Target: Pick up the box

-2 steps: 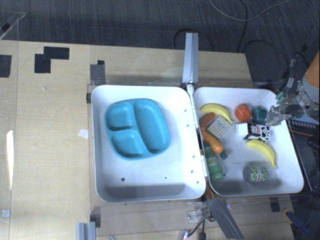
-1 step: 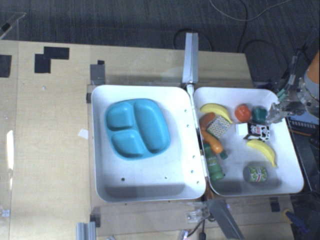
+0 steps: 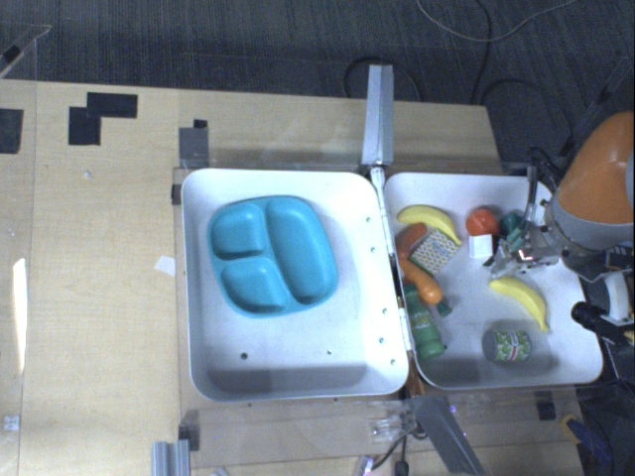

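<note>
Probably light and stiff, the box (image 3: 435, 252) suits pinching across its flat sides; the gripper's (image 3: 514, 252) state I cannot tell.

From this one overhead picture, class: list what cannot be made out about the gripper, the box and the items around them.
- Gripper: too small and blurred to tell whether it is open or shut.
- Box: its print is too small to read; whether it touches the carrot is unclear.
- Bottle: label unreadable.
- Arm: cut off by the right edge.
- Can: blurred pattern, no legible text.
</note>
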`<state>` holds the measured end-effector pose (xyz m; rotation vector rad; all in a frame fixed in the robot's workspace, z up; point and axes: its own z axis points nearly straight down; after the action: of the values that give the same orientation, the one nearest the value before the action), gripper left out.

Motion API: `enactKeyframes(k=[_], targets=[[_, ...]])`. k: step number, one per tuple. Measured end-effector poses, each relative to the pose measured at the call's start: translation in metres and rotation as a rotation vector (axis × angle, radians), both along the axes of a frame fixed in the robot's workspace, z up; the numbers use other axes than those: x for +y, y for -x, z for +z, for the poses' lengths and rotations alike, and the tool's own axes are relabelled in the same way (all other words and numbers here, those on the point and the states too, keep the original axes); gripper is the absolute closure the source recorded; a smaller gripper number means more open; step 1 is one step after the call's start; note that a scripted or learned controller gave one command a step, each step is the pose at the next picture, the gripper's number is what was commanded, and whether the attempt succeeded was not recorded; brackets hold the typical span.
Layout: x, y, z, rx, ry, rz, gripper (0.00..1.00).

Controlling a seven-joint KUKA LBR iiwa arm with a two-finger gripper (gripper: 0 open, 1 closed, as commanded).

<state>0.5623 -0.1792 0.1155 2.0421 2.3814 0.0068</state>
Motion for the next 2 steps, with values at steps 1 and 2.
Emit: enactKeyframes(k=[1,2], targets=[[0.031,0.052,0.059,0.003,-0.001,-0.118,1.00],[0.006,0.071,-0.027,-0.007,0.001,-0.115,1.00]])
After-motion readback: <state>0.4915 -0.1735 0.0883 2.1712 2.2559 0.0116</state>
